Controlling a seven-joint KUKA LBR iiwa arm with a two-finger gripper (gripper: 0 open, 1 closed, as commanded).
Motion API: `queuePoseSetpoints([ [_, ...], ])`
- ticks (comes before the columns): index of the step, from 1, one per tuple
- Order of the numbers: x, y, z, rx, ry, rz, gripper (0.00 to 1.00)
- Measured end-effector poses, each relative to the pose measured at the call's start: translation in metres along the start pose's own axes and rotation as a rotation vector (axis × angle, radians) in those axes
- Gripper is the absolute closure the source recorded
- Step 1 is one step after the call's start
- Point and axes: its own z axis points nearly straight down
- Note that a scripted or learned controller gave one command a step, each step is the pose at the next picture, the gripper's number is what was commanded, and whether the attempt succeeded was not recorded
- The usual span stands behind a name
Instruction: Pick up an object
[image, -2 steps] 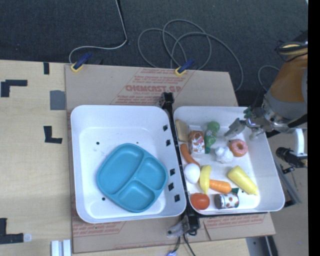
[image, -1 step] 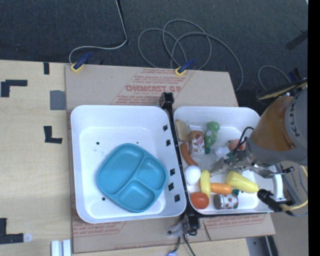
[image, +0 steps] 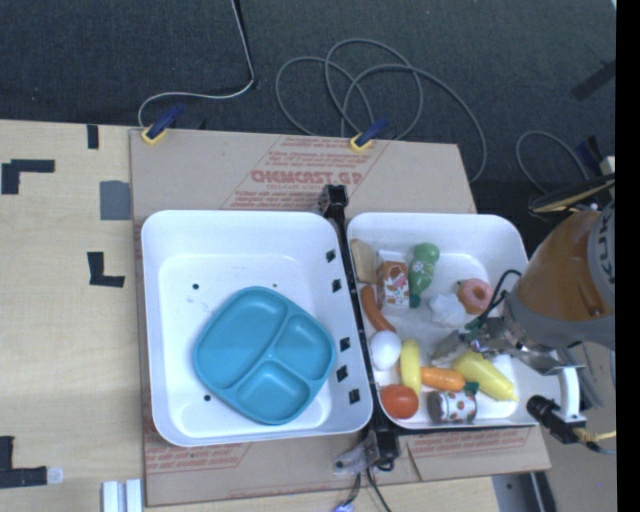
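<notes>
The right bin (image: 500, 232) holds several toy foods. Among them are a green bottle (image: 424, 266), a red and white carton (image: 394, 283), a sausage (image: 374, 307), a white egg (image: 384, 349), a yellow banana (image: 410, 364), a carrot (image: 442, 379), a tomato (image: 399, 401), a small can (image: 452, 405), a yellow piece (image: 487, 376) and a pink round piece (image: 473, 293). My gripper (image: 468, 340) reaches in from the right and hangs low over the bin's right half, just above the carrot and the yellow piece. I see nothing held in it.
A blue divided plate (image: 264, 353) lies in the left bin (image: 170, 250). A black divider (image: 345, 300) runs between the bins. The arm's orange band (image: 565, 270) sits over the right bin's right rim. Cables (image: 380, 90) loop on the dark floor behind.
</notes>
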Motion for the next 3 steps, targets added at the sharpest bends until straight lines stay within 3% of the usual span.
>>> queuePoseSetpoints([
  [1, 0.07, 0.061, 0.001, 0.001, 0.002, -0.002, 0.0],
  [2, 0.071, -0.001, 0.0, 0.002, 0.001, 0.001, 0.0],
  [3, 0.072, 0.0, -0.01, 0.001, 0.004, 0.0, 1.0],
])
